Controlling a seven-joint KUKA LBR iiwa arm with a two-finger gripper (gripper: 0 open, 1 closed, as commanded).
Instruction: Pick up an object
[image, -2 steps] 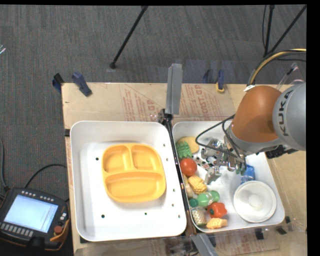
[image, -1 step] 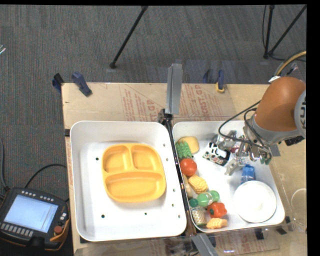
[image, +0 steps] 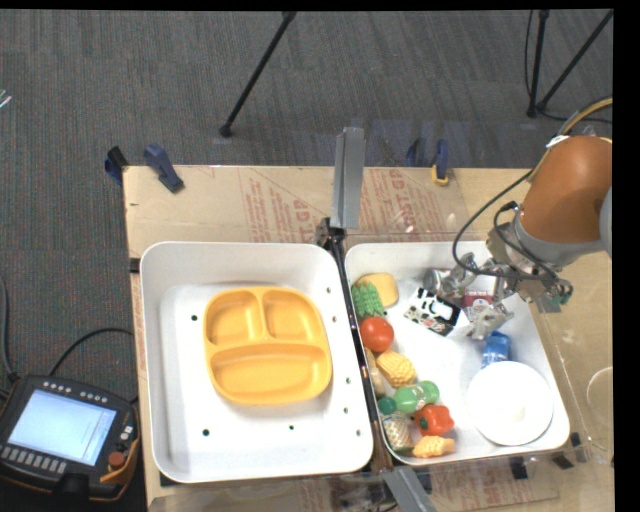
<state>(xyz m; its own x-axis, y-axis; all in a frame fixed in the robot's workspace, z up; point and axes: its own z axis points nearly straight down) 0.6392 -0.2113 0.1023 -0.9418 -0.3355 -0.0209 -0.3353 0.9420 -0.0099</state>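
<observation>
Arm: the grey arm with the orange band (image: 566, 190) comes in over the right bin (image: 548, 410).
Gripper: the gripper (image: 470, 300) hangs low over the back part of the right bin, just beside the black and white toy (image: 432, 312). I cannot tell how its grabbing parts are set, and nothing shows between them.
Black and white toy: it lies in the right bin, near the back, just left of the gripper.
Blue toy (image: 495, 348): it lies in the right bin, just under the gripper and close to the white plate (image: 511, 403).
White plate: it sits in the front right corner of the right bin.
Toy food: a red tomato (image: 376, 333), a yellow corn (image: 395, 368), a green bumpy toy (image: 367, 299) and an orange and red toy (image: 434, 420) lie in a row along the left wall of the right bin.
Yellow tray (image: 267, 343): it lies flat in the middle of the left bin (image: 165, 420), well apart from the right bin's toys.
</observation>
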